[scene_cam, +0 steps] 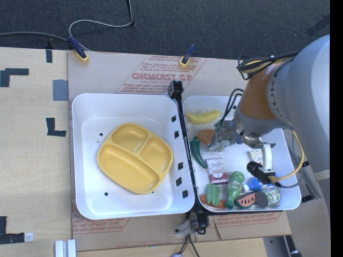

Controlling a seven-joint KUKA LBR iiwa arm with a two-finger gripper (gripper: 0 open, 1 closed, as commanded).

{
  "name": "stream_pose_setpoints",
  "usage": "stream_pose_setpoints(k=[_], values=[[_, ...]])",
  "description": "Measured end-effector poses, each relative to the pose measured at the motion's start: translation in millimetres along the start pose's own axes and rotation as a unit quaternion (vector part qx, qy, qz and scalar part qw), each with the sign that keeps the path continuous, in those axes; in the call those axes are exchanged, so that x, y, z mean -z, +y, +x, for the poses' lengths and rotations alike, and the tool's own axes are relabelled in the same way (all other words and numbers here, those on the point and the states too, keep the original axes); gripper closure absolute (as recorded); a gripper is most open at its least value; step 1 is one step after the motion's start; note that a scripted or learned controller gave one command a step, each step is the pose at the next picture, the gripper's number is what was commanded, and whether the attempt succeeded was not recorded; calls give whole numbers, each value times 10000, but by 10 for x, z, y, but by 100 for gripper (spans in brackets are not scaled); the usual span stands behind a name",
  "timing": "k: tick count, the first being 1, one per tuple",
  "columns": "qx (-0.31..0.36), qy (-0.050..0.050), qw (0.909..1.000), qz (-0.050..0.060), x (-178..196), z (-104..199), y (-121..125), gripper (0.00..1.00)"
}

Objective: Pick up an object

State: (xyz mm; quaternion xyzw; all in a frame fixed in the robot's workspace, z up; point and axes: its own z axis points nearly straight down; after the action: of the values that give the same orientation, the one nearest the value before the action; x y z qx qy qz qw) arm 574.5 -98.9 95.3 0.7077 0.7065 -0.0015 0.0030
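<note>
— What's nearest the lens?

— The smooth grey arm (pixel 311 84) with its orange band, at the frame's right. Its metal gripper (pixel 221 138) hangs over the right white plastic bin (pixel 292 197); I cannot tell how the fingers stand.

— Just beside them?

— A rounded orange-brown toy (pixel 205 136), a yellow plastic banana (pixel 203 116), a curved green pepper (pixel 196 153), a small red-and-white printed carton (pixel 216 170), text unreadable.

— Further left?

— A glossy yellow divided plate (pixel 135 157) in the left white bin (pixel 86 159), on cardboard (pixel 134 74) printed "CHEMCAST GP".

Arm (pixel 289 95) bent down, gripper (pixel 220 139) lowered.
</note>
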Motion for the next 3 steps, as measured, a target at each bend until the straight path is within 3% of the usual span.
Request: stream_pose_setpoints(k=[1,2,3], values=[[-1,-4,10000,-1,1,-6,0,0],[-1,1,10000,-17,-91,-19,-180,0],[6,7,10000,-4,0,-12,-183,100]])
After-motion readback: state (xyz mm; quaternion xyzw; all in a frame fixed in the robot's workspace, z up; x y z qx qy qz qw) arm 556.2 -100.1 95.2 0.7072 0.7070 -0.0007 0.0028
